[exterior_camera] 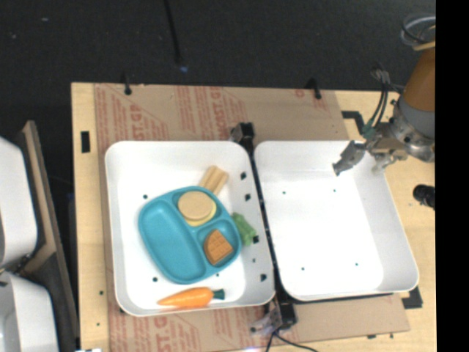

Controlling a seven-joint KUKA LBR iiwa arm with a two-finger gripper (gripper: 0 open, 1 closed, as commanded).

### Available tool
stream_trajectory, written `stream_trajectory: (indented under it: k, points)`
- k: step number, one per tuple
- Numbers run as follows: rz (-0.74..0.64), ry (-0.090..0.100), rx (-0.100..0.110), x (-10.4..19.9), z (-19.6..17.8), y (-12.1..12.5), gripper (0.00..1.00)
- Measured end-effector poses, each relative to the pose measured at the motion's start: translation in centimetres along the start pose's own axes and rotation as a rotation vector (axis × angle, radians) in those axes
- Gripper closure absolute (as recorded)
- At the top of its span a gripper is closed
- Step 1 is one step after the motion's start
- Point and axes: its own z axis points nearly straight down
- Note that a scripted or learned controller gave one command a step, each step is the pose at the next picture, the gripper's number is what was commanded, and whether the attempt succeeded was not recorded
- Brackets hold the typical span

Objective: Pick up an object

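Two white bins (pixel 330 284) side by side on a cardboard-covered bench (pixel 168 108), black cable (pixel 172 28) behind

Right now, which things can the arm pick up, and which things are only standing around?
For the job: blue tray, round cracker, brown toast, carrot, wooden block, green piece, gripper.
Standing around: left bin, right bin, bench.

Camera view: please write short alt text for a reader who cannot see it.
The arm's tool hovers over the right bin's upper right corner, holding nothing. The left bin contains a blue divided tray, a carrot, a wooden block and a small green piece.
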Motion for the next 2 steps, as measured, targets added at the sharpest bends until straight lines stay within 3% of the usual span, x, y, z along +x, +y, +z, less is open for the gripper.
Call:
stream_trajectory:
  k: [1,2]
  points:
    - [-0.001,-0.001,-0.006,0.0,-0.3,0.1,0.0]
    - [-0.001,-0.001,-0.002,-0.6,4.0,-0.1,0.0]
